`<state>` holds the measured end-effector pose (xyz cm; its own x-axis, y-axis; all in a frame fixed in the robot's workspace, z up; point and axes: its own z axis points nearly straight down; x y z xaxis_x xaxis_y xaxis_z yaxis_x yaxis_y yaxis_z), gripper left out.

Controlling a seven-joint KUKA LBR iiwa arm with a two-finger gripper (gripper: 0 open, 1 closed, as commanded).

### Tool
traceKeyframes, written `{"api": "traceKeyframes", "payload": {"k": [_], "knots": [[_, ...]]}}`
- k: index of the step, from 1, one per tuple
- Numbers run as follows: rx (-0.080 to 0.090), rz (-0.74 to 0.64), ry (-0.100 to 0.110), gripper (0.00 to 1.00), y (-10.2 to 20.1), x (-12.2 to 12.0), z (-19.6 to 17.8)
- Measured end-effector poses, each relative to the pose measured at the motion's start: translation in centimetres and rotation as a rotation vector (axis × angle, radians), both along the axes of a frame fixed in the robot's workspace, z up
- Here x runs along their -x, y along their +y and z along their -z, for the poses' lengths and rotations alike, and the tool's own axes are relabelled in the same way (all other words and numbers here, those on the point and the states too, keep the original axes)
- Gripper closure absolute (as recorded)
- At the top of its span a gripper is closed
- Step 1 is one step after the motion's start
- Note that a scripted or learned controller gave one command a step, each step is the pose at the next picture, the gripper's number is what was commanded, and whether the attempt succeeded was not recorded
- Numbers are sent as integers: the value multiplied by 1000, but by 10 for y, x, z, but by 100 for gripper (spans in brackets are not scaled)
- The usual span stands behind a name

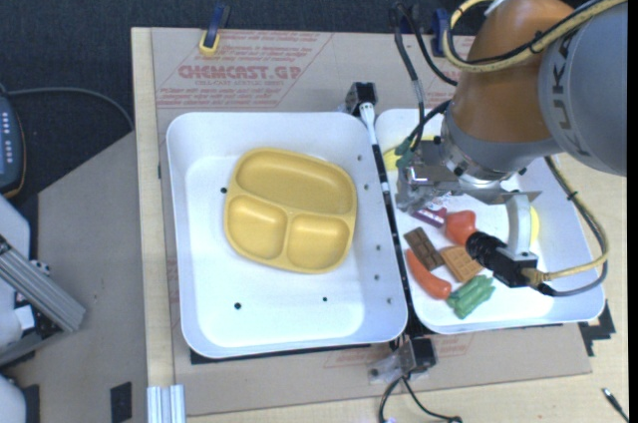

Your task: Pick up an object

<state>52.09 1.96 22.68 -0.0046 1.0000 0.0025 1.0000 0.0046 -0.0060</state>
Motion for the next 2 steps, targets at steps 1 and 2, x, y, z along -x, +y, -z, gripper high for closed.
{"api": "traceKeyframes", "payload": {"k": [1,2], "knots": [[0,-2,-4,100,56,8,-4],[2,5,-1,100,47,19,3]]}}
